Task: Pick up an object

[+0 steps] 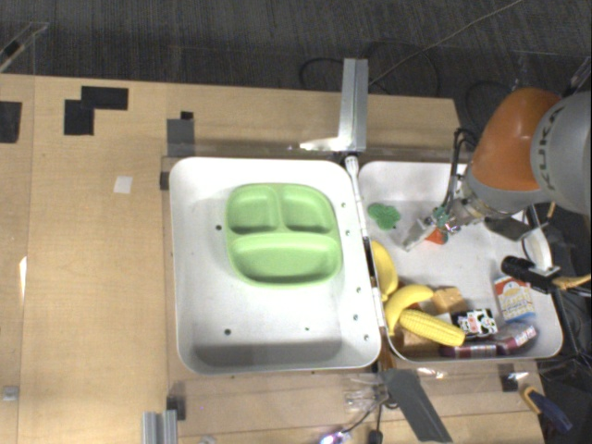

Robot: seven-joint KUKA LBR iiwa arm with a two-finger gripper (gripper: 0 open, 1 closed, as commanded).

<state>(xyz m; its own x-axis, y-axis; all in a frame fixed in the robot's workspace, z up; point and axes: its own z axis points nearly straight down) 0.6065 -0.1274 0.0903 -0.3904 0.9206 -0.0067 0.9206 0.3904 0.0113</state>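
Note:
My gripper [427, 229] hangs low over the upper middle of the right bin [407, 178], at the end of the grey arm with the orange band [514, 139]. A small red-orange item [437, 237] lies right at the gripper's tip; I cannot tell if it is held. A green piece [384, 215] lies just left of the gripper. Along the bin's near side lie bananas [404, 301], a corn cob [431, 326], a brown block [450, 299], a printed card [476, 322], a dark red tube [502, 343] and a small carton [514, 299].
The left bin [199, 276] holds a green divided plate [282, 231]. A metal post [354, 100] stands behind the wall between the bins. Cables run along the right side near the arm.

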